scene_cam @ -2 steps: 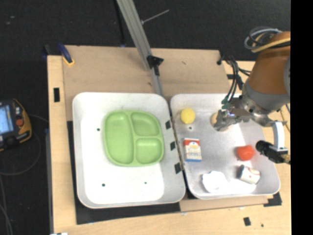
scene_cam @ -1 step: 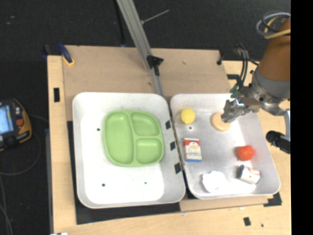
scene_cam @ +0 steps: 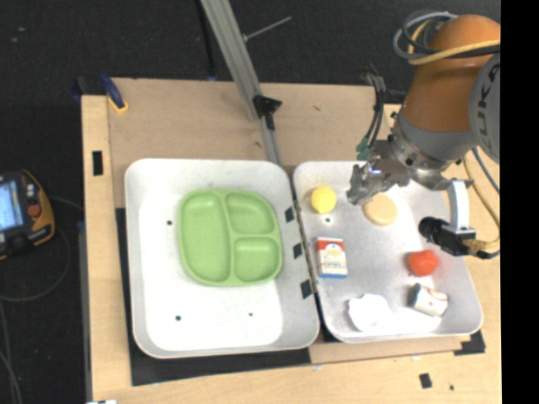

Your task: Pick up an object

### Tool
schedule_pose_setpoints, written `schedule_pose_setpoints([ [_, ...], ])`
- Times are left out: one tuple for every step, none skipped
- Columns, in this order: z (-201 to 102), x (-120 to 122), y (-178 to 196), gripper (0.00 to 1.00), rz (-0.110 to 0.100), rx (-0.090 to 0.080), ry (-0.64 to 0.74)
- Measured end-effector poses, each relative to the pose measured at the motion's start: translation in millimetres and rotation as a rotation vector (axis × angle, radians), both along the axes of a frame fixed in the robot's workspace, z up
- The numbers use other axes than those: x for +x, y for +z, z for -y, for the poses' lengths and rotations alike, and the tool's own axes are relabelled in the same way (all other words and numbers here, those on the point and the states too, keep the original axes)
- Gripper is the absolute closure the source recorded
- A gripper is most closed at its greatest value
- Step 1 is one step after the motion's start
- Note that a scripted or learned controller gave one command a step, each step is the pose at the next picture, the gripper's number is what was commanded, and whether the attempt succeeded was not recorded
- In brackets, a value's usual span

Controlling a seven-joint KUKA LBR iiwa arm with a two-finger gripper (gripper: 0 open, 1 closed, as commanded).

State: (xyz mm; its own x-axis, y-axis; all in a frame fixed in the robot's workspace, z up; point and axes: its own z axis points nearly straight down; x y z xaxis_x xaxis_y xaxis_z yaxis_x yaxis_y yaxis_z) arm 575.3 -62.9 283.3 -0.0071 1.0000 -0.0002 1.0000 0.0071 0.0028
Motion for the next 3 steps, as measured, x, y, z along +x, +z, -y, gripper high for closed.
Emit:
schedule_pose_setpoints([
  [-42,18,-1,1.0,-0.001,0.0,-0.001],
  [-101,35,-11,1.0,-0.001,0.0,0.0],
  [-148,49,-31,1.0,-0.001,-0.001,-0.002],
])
